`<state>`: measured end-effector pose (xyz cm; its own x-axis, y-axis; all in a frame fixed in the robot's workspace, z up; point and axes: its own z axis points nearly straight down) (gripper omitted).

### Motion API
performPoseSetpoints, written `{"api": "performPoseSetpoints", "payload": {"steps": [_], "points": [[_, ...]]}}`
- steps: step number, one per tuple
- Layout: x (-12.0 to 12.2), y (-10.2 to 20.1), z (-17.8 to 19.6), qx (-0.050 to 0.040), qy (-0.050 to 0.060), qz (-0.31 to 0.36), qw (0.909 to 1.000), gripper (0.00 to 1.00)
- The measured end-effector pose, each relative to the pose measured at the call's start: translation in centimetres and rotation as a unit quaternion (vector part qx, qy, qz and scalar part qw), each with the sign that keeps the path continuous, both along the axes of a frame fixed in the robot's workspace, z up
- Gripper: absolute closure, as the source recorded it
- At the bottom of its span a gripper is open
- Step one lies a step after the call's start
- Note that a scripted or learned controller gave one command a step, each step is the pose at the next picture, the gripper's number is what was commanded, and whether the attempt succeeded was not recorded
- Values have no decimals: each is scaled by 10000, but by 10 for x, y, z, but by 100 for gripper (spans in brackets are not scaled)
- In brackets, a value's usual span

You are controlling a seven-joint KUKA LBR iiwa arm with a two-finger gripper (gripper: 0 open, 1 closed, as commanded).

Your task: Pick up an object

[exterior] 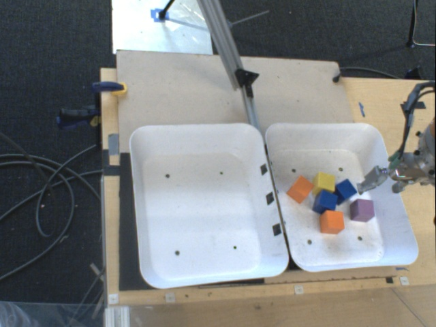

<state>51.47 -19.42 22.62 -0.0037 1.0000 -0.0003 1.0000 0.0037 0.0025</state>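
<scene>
Six cubes clustered mid right bin (320, 138), right half of frame: orange cube (299, 189) leftmost, yellow cube (325, 181), two blue cubes (325, 201) and (346, 189), second orange cube (332, 221), purple cube (362, 210). Gripper (373, 179) at right edge, just beside purple and blue, nothing visibly held. Finger state: can't tell. Left bin (197, 136) alongside.

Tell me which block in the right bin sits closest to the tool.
The upper blue block, just left of the tool. The purple block lies lower, the rest farther left.
</scene>
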Motion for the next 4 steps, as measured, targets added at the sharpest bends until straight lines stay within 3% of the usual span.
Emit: {"api": "performPoseSetpoints", "payload": {"steps": [1, 2, 3, 4], "points": [[-2, 9, -111, -33, -63, -17, 10000, 0], [0, 8, -99, -40, -86, -1, 10000, 100], [5, 89, -92, 19, -1, 51, 10000, 100], [4, 83, -92, 1, -2, 2, 10000, 0]]}}
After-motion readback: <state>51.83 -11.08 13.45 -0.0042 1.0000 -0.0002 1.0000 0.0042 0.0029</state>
